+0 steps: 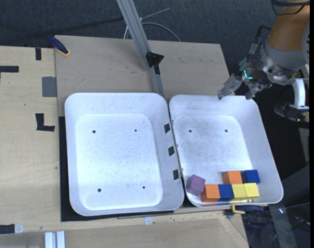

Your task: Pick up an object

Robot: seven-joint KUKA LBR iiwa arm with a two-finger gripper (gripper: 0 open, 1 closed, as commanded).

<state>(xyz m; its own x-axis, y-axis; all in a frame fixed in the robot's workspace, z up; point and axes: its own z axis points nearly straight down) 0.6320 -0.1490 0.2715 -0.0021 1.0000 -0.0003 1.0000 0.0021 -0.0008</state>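
Several small blocks lie along the near edge of the right bin: a purple block, two orange blocks, two blue blocks and two yellow blocks. My gripper hangs above the far right corner of that bin, well away from the blocks. Its two fingers are spread apart with nothing between them.
The left bin stands beside the right one. A slanted metal pole with a black clamp crosses the back of the bench. A blue and yellow tool lies at the far left.
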